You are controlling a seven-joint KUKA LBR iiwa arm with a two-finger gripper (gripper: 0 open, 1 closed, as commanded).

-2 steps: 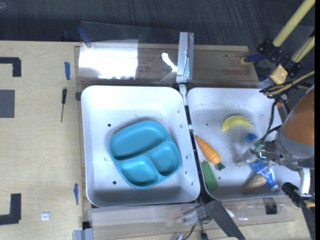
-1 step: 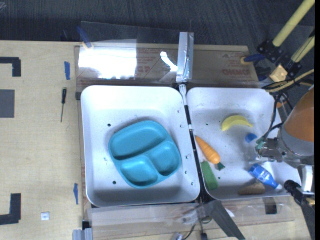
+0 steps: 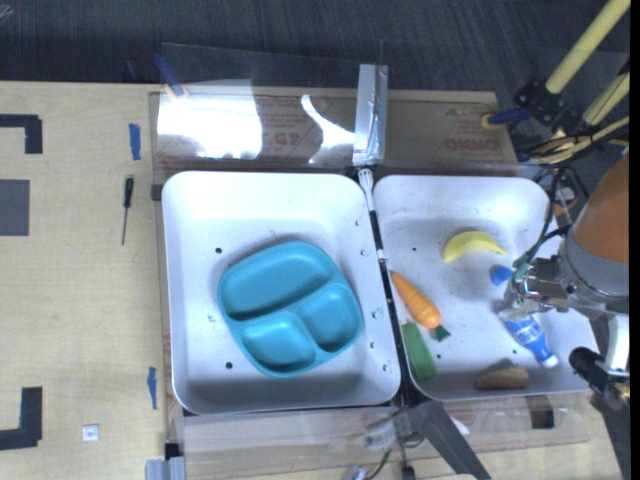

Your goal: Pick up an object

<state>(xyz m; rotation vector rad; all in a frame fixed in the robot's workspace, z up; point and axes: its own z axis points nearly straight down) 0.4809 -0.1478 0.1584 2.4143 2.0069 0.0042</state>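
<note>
Pincer (image 3: 522, 293) sits low over the right bin (image 3: 455, 193), near its right wall, just above a small plastic bottle (image 3: 530, 336). Can't tell whether it's spread or pressed together; the metal parts blur into the bottle top and cables. Nothing visibly pinched.

Bottle: clear body, blue label band and blue end, lying on its side, tilted diagonally toward the bin's lower right. Its upper end is right under the pincer; contact unclear. A small blue piece (image 3: 499, 276) shows just left of the pincer, possibly a cap, too small to tell.

Other items in the right bin:
- yellow banana (image 3: 472, 245), curved, upper middle, apart from the pincer
- orange carrot (image 3: 416, 301) by the left wall, lying diagonally
- green oblong item (image 3: 418, 352) just below the carrot, near touching its lower end
- brown lumpy item (image 3: 502, 376) at the front edge, just left of the bottle's lower end

Left bin (image 3: 200, 208) holds a blue three-compartment plate (image 3: 288, 306), roughly centred, tilted.

Arm (image 3: 608, 233) comes in from the right, orange band visible over the bin's right rim. Both bins sit side by side on the wooden counter (image 3: 70, 298).
</note>
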